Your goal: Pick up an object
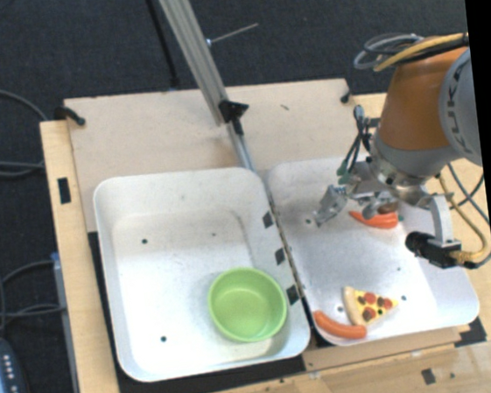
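My gripper (353,208) hangs over the middle of the right bin (310,184), below the grey wrist with its orange band. A small red-orange object (377,217) lies right at the gripper, partly hidden under the wrist; whether it is held or only lies beneath I cannot tell. At the front of the same bin lies a toy pizza slice (367,304), and an orange sausage-shaped piece (339,326) rests on the front rim. A green bowl (247,303) stands upright in the front right corner of the left bin (145,238).
A slanted aluminium pole (202,60) comes down to the back of the divide between the bins. A black fitting with cables (434,249) hangs from the arm over the right bin's right side. Wooden bench surrounds both bins.
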`<state>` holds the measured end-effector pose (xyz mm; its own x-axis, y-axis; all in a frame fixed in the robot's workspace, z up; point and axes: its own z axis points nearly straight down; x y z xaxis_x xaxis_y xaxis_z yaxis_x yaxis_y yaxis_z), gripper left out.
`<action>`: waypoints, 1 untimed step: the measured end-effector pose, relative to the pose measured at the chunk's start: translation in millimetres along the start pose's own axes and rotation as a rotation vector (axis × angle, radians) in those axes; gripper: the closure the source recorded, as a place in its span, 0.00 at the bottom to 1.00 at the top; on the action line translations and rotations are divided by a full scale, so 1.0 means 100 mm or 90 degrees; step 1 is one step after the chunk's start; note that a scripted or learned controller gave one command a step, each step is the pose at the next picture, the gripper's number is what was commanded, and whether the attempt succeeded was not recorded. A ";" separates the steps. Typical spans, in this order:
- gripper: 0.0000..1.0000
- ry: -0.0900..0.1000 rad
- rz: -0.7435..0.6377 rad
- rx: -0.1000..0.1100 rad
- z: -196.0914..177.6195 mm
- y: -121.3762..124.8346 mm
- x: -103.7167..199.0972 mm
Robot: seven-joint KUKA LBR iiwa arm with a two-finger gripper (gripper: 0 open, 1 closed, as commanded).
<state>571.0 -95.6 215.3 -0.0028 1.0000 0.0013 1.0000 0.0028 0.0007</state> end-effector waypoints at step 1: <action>0.00 0.000 0.001 0.000 0.00 0.00 0.00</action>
<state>571.0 -95.7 215.4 -0.0018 1.0000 0.0014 1.0000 0.0018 0.0015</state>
